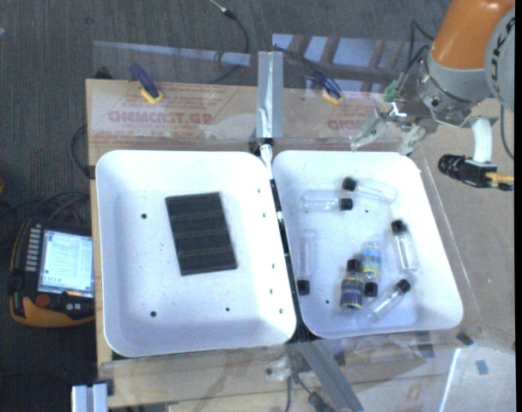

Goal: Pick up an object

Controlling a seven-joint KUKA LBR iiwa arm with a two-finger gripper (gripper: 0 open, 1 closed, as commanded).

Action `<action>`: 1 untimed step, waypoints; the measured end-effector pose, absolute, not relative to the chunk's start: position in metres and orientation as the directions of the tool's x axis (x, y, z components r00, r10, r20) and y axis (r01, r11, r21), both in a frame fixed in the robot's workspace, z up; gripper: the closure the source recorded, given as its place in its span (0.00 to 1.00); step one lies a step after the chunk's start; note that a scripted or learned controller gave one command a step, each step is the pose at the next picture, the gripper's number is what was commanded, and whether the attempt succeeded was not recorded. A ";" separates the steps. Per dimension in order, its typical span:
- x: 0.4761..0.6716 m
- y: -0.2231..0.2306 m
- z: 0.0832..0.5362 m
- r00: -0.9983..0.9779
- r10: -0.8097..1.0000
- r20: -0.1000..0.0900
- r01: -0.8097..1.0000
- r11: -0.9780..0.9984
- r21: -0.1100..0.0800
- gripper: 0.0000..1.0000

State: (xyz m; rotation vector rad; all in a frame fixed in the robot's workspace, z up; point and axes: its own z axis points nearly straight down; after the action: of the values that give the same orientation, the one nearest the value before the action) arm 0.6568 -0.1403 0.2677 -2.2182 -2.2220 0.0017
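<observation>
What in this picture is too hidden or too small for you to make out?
- Arm: cut off by the top and right edges of the camera view.
- Clear vials in the right bin: see-through against white, overlapping, so their number is uncertain.
- Handheld screen: text too small.
- Gripper: blurred; whether it holds anything is unclear.

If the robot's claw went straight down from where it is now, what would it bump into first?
Probably the back rim of the right white bin. The open gripper hangs over that edge, with nothing held. The small clear black-capped vials lie nearer the camera, though depth is hard to judge.
</observation>
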 end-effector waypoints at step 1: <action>0.595 -0.166 0.095 -0.058 0.998 0.001 0.998 0.058 0.000 0.00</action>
State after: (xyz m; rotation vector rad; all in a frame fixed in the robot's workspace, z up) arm 0.5953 -0.1657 0.0949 -2.1557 -2.2842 -0.0003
